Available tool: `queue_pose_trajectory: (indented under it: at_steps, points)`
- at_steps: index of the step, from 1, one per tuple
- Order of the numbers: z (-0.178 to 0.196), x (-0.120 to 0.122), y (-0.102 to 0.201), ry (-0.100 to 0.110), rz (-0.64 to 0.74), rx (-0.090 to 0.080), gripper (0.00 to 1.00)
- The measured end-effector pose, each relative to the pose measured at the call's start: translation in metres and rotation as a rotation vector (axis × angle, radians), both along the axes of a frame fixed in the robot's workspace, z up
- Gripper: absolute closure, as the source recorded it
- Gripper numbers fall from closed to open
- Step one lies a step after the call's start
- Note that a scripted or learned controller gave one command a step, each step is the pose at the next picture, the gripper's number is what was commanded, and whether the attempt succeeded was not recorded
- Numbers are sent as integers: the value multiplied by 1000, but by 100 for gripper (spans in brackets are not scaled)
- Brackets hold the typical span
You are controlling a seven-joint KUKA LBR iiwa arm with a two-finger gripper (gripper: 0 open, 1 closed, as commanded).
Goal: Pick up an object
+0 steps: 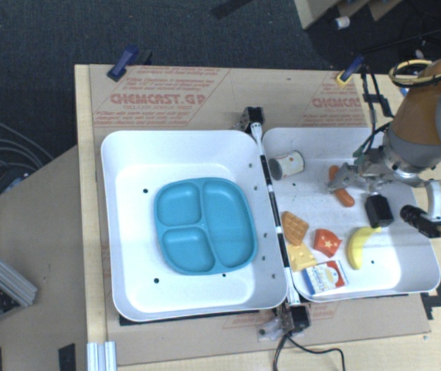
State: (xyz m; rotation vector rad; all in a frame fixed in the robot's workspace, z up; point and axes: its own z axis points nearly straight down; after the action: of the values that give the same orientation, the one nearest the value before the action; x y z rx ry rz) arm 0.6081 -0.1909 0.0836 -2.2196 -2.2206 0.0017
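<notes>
Lying lowest in the right bin [413, 280] are a small carton [327, 276], a tomato [327, 242] and a banana [358, 246]. Above them, the gripper [357, 178] hovers by an orange carrot piece [344, 196]; whether it grips anything I cannot tell. Left, a blue tray [205, 225] sits in the left bin [127, 161].

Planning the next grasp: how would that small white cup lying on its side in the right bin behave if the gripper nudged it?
The white cup lies on its side near the bin's left wall, so a nudge would probably roll it. It looks small and hollow, likely light, and might skid or spin away. The right bin floor looks smooth, which would give it little to catch on.
</notes>
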Motion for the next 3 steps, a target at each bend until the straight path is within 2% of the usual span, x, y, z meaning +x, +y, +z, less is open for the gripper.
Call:
queue_pose_trajectory:
  at_steps: [1, 2, 3]
  points:
    - [12, 2, 0, -5, 1, -2, 100]
    - [122, -26, 28, -5, 1, -1, 100]
    - [152, -97, 82, 0, 1, 1, 100]
